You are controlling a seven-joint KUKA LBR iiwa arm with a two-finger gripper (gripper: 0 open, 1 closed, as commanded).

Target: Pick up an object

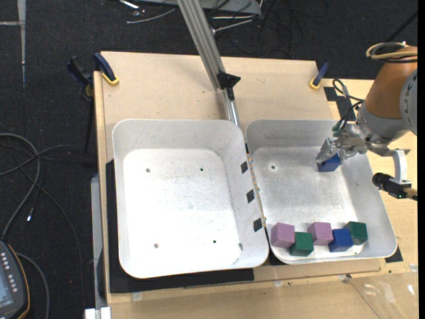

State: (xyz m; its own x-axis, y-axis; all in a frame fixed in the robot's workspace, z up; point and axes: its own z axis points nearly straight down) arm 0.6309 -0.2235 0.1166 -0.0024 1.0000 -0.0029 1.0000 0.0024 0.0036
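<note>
My gripper (330, 157) hangs over the upper right part of the right bin (292, 138), reaching in from the right. A small blue block (329, 165) sits between its fingertips, and the gripper is shut on it. Along the bin's near edge lie several more blocks: a purple block (283, 234), a green block (303, 243), a second purple block (321, 232), a blue block (340, 238) and a dark green block (358, 231).
The left bin (133, 138) stands beside the right one, their rims meeting at the middle. A slanted metal pole (202, 38) runs from the top down to the bins' shared far corner. Clamps (106, 70) sit on the bench's far corners.
</note>
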